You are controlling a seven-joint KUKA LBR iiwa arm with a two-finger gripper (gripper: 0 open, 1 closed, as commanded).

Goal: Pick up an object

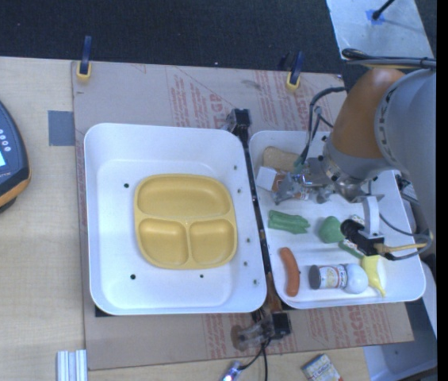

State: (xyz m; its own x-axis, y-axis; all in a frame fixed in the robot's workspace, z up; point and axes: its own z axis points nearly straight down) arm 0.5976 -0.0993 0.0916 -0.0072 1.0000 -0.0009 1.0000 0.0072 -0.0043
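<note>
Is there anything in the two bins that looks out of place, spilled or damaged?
Nothing stands out. The yellow tray lies flat in the left bin. In the right bin, the small bottle lies on its side, with nothing spilled around it.

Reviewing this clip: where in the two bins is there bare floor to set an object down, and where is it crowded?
Left bin: a bare white band borders the yellow divided tray on all sides, widest along the near and left walls. The tray's three compartments hold nothing. Right bin is crowded: gripper, green toy, sausage, small bottle, yellow piece; only small gaps between them.
</note>
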